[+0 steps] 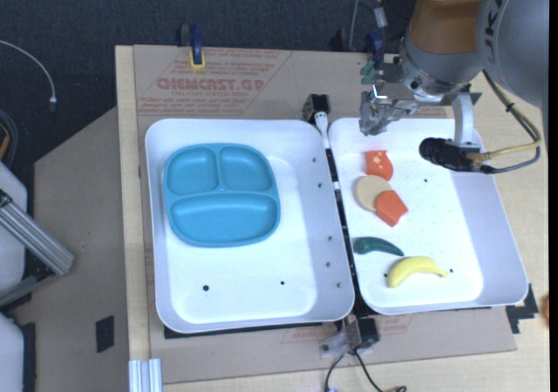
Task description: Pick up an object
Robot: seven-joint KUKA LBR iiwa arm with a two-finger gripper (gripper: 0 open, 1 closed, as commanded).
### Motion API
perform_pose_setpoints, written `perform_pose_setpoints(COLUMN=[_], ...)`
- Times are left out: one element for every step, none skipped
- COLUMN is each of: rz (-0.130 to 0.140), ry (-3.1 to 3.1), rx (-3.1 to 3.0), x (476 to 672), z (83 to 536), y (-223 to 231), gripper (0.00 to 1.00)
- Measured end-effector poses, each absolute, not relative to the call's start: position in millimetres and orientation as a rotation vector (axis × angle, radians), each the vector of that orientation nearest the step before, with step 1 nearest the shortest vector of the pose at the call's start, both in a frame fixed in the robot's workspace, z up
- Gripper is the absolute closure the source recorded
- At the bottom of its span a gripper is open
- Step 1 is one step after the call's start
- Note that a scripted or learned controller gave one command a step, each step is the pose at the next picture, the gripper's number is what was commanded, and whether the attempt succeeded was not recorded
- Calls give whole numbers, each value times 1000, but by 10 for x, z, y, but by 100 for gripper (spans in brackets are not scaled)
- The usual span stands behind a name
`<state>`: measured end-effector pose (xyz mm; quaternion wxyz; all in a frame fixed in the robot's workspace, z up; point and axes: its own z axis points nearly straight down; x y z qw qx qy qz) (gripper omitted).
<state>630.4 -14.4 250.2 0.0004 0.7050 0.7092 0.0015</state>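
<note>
Objects for picking lie in the right white bin (pixel 497 233): an orange block (pixel 378 164) with a pale mark on top at the far end, a tan oval piece (pixel 370 191) touching a second orange-red block (pixel 391 206) just nearer the camera, then a dark green pepper-like piece (pixel 377 246) and a yellow banana (pixel 414 270) near the front edge. Faded red lettering on the brown cardboard sheet (pixel 227 77) under the bins reads roughly "CHEMCAST GP", with smaller lines below that are too faint to read. A blue and yellow clamp (pixel 196 46) pins the sheet's far edge. The left white bin (pixel 253 294) holds a blue three-compartment plate (pixel 222 193). The bench stands on dark blue-grey carpet (pixel 78 7), with cables trailing at the top and left and a metal rail at the lower left. The gripper (pixel 377 125) hangs over the far rim of the right bin, above and apart from the nearest orange block, which lies just toward the camera from it; nothing is seen between its fingers, and whether they are spread or closed cannot be told from this angle. A black cylindrical part (pixel 446 152) juts from the arm over the bin's far right.
</note>
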Motion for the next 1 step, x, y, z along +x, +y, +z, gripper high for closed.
perform_pose_setpoints(rz=[-1], ry=[2230], rx=[2218], x=[6383], z=[2295], y=[350], gripper=[100])
